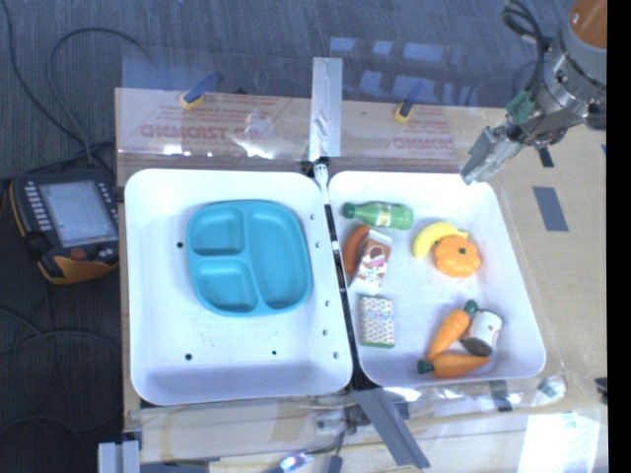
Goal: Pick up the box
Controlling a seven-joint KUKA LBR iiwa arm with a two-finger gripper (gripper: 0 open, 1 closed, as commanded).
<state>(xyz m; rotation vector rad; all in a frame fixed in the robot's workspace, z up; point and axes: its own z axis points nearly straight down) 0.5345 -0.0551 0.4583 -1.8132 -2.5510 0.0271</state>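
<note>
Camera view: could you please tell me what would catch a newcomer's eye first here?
Probably the blue divided plate, alone in the left bin. Next, the bright clutter in the right bin: an orange beside a banana, a green bottle, carrots and the box. The pincer hangs over that bin's far right corner.

The grey arm enters from the 2 o'clock corner, its orange band at the top edge. The wrist slants down toward 8 o'clock, and the tool (481, 163) hangs with nothing between its tips.
</note>
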